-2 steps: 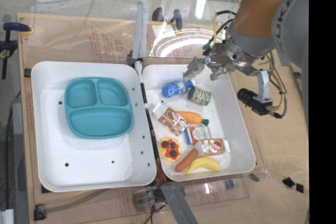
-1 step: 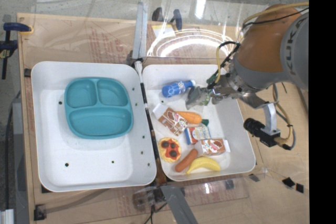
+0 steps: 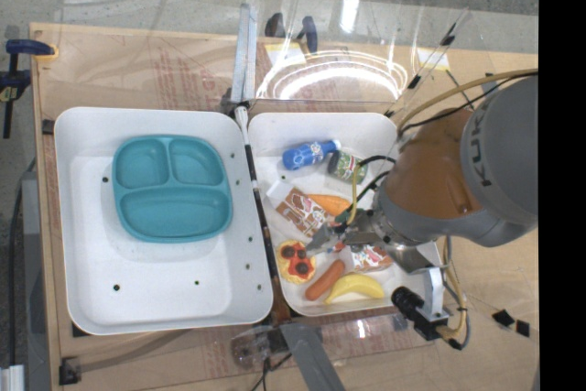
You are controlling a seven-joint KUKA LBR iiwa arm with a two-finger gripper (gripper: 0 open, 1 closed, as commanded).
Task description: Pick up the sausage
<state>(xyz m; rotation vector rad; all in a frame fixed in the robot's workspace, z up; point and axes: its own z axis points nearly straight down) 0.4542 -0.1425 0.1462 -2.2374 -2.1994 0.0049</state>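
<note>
Jaws: the gripper [image 3: 331,241] hangs low in the right bin, its dark fingers pointing toward 9 o'clock; whether they stand wide or narrow cannot be told, and nothing shows between them.
Sausage: the sausage [image 3: 325,280] lies tilted on the bin floor at about 6 o'clock from the gripper, near it but apart.
Banana: the banana [image 3: 356,288] lies just beside the sausage, at its 3 o'clock, near the bin's front wall.
Pizza slice: a small pizza slice [image 3: 296,260] with dark spots sits at 8 o'clock from the gripper.
Brown packet: a brown packet [image 3: 301,210] lies at 11 o'clock; its print is too small to read.
Carrot: an orange carrot [image 3: 331,202] lies at 12 o'clock, touching the packet.
Blue bottle: a blue bottle [image 3: 309,153] lies on its side farther out at 12 o'clock; label unreadable.
Green can: a green can [image 3: 346,165] lies beside the bottle; writing unreadable.
Arm: the grey arm [image 3: 476,169] carries white letters "KU" at its edge.
Right bin: the right bin [image 3: 263,128] holds all these things.
Left bin: the left bin [image 3: 87,279] at 9 o'clock holds a teal divided plate [image 3: 172,188].
Bench: the bench [image 3: 128,69] is pale wood under clear film.
</note>
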